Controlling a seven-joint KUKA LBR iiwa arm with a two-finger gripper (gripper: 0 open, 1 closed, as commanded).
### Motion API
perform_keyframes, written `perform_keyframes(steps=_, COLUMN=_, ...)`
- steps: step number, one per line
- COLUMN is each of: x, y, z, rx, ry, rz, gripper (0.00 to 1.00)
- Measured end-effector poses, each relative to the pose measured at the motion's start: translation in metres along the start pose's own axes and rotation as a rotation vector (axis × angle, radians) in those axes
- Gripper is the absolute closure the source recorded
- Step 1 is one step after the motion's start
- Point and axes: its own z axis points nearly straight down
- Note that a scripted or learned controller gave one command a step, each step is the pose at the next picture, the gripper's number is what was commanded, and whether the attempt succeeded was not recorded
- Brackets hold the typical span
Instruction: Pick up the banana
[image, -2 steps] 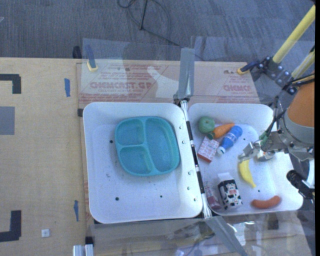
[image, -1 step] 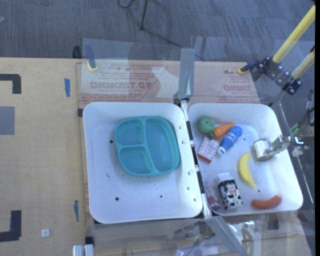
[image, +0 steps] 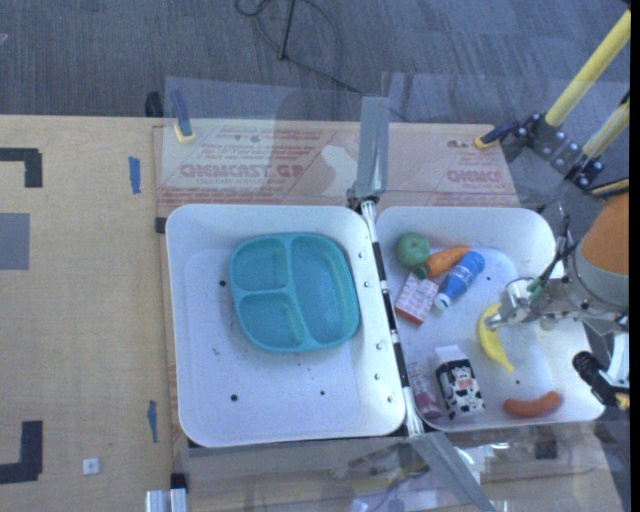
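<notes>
The right bin (image: 535, 225) is crowded along its left and far parts: green apple (image: 412, 248), carrot (image: 446, 262), blue bottle (image: 460, 278), small red carton (image: 416, 298). Nearer lie a black-and-white box (image: 459, 388) and a sausage (image: 532, 404). Bare floor lies around the banana (image: 492, 341) (its far end meets the gripper (image: 512, 305)), notably to its left.

Both bins (image: 200, 300) look like smooth white plastic, faintly glossy. The teal tray (image: 295, 292) is smooth plastic with a dull sheen. The banana (image: 492, 342) has a matt yellow skin. The gripper (image: 515, 303) looks like bare shiny metal. The bench (image: 80, 330) is matt, wood-like board.
</notes>
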Motion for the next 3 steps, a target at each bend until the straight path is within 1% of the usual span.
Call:
perform_keyframes(steps=1, x=0.068, y=-0.023, z=0.016, rx=0.005, ry=-0.003, rz=-0.009, gripper=0.0)
perform_keyframes(steps=2, x=0.064, y=-0.022, z=0.007, rx=0.002, ry=-0.006, rz=-0.004, gripper=1.0)
perform_keyframes(steps=3, x=0.147, y=0.025, z=-0.078, rx=0.017, ry=-0.001, rz=0.173, gripper=1.0)
